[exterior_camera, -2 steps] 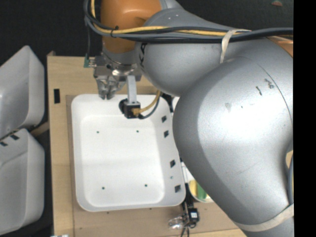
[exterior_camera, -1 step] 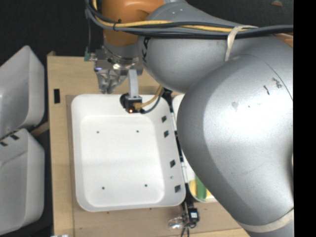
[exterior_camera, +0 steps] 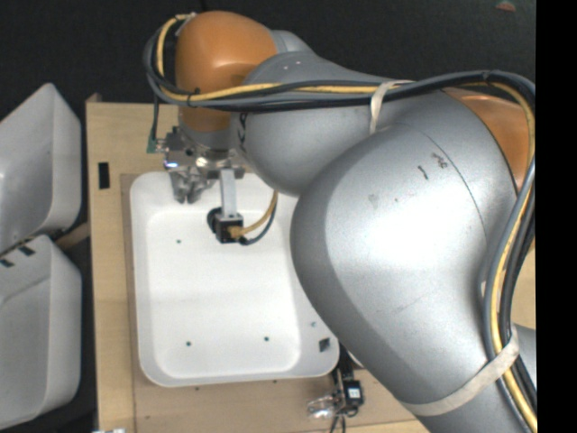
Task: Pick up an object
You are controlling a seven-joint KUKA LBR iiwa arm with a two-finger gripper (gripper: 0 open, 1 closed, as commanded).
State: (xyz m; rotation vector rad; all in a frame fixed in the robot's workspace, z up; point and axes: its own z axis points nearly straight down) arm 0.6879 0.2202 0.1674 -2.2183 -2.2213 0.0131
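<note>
Item: object for picking. Location: not determinable. My end effector (exterior_camera: 187,186) hangs low over the far left corner of the white bin (exterior_camera: 149,269). Anything in that corner is hidden under my wrist (exterior_camera: 209,135), so I can neither name the object nor say whether I touch it. Handling, by judgement only: a thing small enough to be covered there in a shallow bin is probably light and low-lying. I cannot rate its stiffness, slipperiness or fragility. Hold point, by judgement: across its narrowest width, near its middle. The grasp should be approached from the open floor side, since the bin wall stands close on two sides of that corner. Item: end effector. State: I cannot tell whether it is spread or pressed together, as its metal parts merge against the white wall. I claim no hold on anything. Item: arm (exterior_camera: 406,242). Pose: I reach in from the right, and my large grey link in the foreground covers the bin's right side. The orange band (exterior_camera: 216,52) sits at the top of the view above the wrist, which points roughly straight down into the corner. Item: dark dots (exterior_camera: 187,342), three, on the bin floor. By judgement they are flat marks, not things to grasp. Item: surface (exterior_camera: 113,269), pale wood, bordering the bin on its left and near sides.
</note>
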